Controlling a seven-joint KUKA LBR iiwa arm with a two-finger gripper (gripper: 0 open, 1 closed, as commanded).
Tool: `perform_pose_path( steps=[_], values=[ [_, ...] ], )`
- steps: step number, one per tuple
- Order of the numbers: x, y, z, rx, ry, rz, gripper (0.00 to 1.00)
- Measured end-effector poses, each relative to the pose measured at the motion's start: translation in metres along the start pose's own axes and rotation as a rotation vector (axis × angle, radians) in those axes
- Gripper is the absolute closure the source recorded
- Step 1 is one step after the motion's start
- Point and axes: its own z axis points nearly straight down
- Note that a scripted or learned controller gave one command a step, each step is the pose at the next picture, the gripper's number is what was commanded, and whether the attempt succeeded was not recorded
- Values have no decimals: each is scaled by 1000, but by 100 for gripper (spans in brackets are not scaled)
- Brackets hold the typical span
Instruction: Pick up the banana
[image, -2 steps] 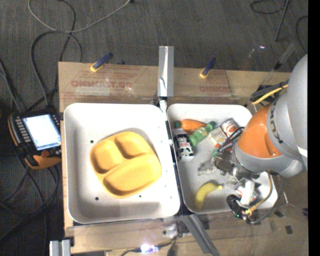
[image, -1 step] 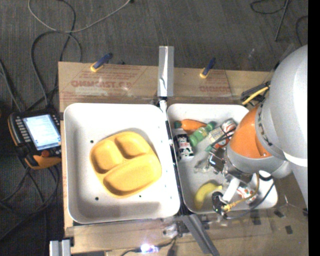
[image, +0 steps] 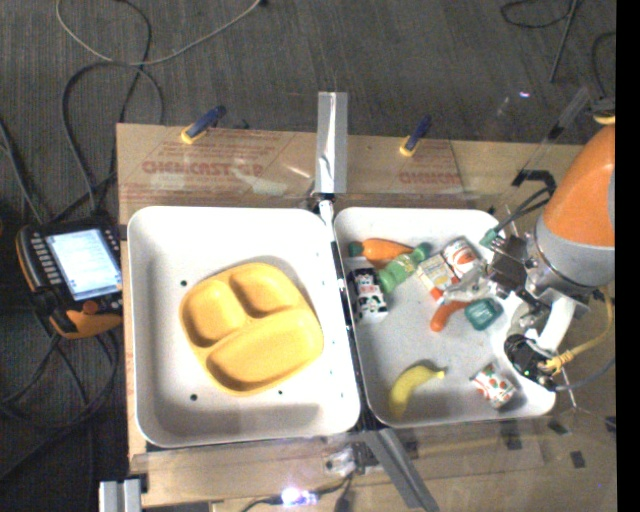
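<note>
The tabletop (image: 250, 165) carries two shallow white bins side by side, divided by a central metal rail (image: 331, 140). All positions below are given relative to that rail.

Left bin (image: 150, 300): lies directly left of the rail. Contents: one yellow compartment tray (image: 252, 325) with three recesses, resting near the bin's middle at a slant.

Right bin (image: 440, 385): lies directly right of the rail. Contents, largest first:
- One banana (image: 412, 383), yellow, lying on the bin floor toward the near edge, right of the rail and well apart from the tool.
- One carrot (image: 385, 249), orange, at the far end, just right of the rail.
- One green bottle-shaped item (image: 402, 268), touching the carrot on the near side.
- One red-and-white can (image: 462, 255), further right, at the far end.
- One small black-and-white carton (image: 368, 294), just beside the rail.
- One teal block (image: 483, 314), near the tool.
- One orange pepper-shaped item (image: 443, 315), just left of the teal block.
- One small red-and-white packet (image: 495, 386), near the bin's near right corner.

The arm (image: 582, 215), grey with an orange band, enters over the right bin's far right side. The tool (image: 470, 292) sits low among the clutter by the can and teal block. Whether it is released or clenched cannot be told; nothing is visibly gripped.

Two blue-and-yellow clamps (image: 202, 123) hold the tabletop's far edge, one on each side of the rail. One handheld pendant (image: 75, 262) rests off the tabletop, far left of the rail.
</note>
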Motion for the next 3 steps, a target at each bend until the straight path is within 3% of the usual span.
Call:
perform_pose_path(
  steps=[1,2,3],
  values=[
    [13,-9,115,4,3,-182,0],
    [13,-5,171,-8,7,-156,0],
    [14,-5,162,-7,8,-157,100]
  ],
)
